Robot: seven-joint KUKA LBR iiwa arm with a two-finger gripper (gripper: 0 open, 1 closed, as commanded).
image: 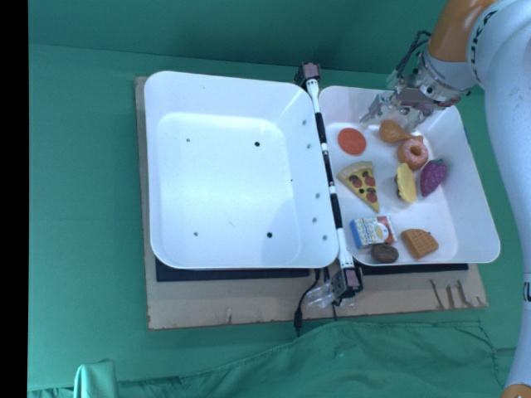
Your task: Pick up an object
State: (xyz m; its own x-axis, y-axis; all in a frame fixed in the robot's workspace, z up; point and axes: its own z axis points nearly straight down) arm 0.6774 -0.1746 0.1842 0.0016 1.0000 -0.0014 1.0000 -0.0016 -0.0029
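Toys lie in the right bin (477, 239): near us a waffle (420, 242) and a milk box (370, 231), then pizza (362, 182), a donut (412, 152), and far back an orange toy (392, 131). The gripper (397, 113) hangs just over it, holding nothing; how wide it is, I cannot tell. It should go straight down, slowly.

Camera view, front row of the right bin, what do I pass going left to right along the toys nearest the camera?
Milk carton → chocolate donut → waffle. The carton and donut overlap a little in left-right span, but their centres run in that order.
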